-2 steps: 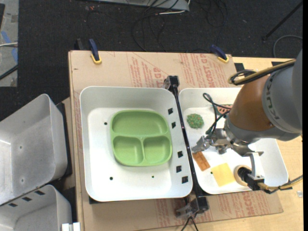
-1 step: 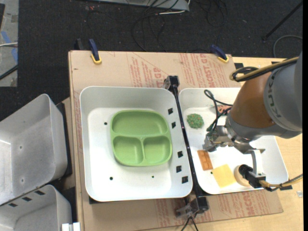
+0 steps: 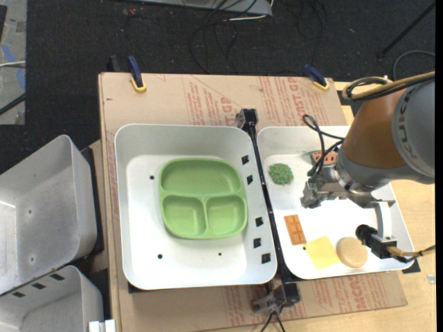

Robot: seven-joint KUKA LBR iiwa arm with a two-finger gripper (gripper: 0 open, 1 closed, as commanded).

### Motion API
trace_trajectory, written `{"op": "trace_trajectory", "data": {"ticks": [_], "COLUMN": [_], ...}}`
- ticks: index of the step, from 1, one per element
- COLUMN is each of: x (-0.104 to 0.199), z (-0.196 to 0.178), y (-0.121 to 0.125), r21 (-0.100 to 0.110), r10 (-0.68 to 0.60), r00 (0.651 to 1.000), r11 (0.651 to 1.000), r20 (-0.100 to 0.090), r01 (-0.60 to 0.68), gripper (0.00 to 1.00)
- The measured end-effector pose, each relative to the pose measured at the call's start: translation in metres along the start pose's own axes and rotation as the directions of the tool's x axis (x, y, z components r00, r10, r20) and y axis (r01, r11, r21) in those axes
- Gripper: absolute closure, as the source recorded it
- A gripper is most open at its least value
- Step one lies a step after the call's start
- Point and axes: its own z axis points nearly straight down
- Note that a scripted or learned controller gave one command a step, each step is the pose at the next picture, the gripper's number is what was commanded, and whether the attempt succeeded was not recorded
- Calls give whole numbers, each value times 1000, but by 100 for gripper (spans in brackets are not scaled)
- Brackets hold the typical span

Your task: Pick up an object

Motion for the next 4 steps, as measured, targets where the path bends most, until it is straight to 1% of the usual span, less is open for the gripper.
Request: {"op": "trace_trajectory", "data": {"ticks": [1, 2, 3, 4], "x": [10, 11, 74, 125], "z": [-53, -64, -68, -80], "y": [1, 1, 9, 10], "r21": [1, 1, 2, 2], "r10": [-2, -2, -6, -4], "r00": [1000, 1000, 1000, 1000], "r11": [1000, 1000, 1000, 1000], "r20": [0, 0, -2, -2], "r01": [2, 2, 6, 4], "gripper": [100, 100, 100, 100]}}
